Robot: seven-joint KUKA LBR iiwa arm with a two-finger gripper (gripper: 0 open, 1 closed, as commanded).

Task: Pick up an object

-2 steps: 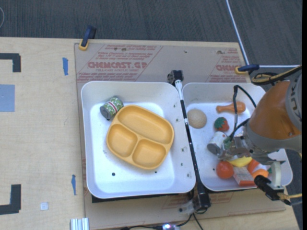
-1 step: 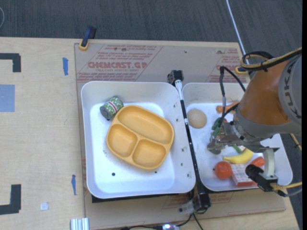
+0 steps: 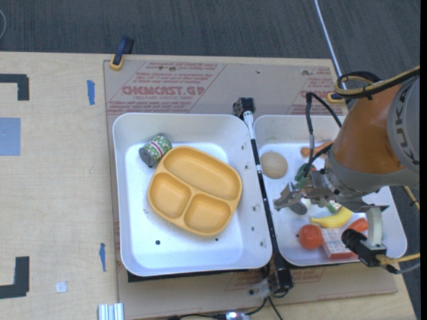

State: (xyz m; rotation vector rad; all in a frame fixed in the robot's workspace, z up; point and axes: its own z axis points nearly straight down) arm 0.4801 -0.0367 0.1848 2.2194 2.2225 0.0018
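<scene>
My gripper (image 3: 291,201) hangs low over the middle of the right bin (image 3: 288,252), its grey fingers pointing left, with no object seen between them. A beige egg-shaped object (image 3: 273,165) lies just up and left of it. A red tomato-like ball (image 3: 309,237) sits below it, next to a red and white packet (image 3: 337,245). A yellow banana (image 3: 332,219) lies right of the fingers, partly under the wrist. Something orange (image 3: 305,151) peeks out at the bin's back, behind the arm.
The left bin (image 3: 130,179) holds a yellow three-section plate (image 3: 195,190) and a small green-labelled can (image 3: 155,149) lying at its back left. A black divider clip (image 3: 245,105) sits between the bins. Cables trail off the orange arm (image 3: 373,139) over the right bin.
</scene>
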